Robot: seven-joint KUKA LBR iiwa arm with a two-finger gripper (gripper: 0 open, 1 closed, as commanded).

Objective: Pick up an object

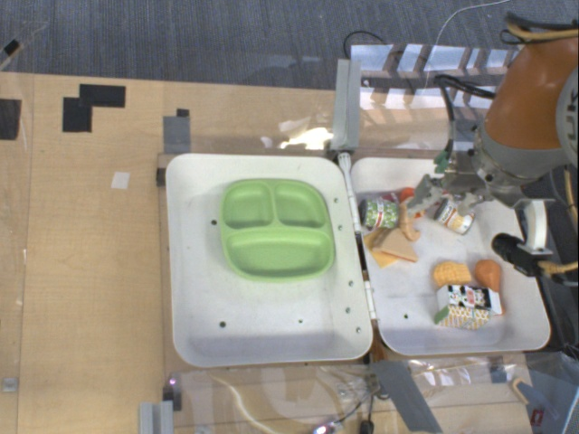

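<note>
Two white bins are sitting side by side, and nothing is lifted yet, so the pick is all ahead of me. Nearest the camera in the right bin (525, 337) are lying a printed carton (468, 305), an orange block (451, 272) and a tan wedge (394, 247); farther back, a green-labelled can (380, 213) and a small jar (458, 218). My gripper (450, 193) is hovering just above that jar (how wide I am spread, I cannot tell). Leftward, a green divided plate (276, 229) is resting.
</note>
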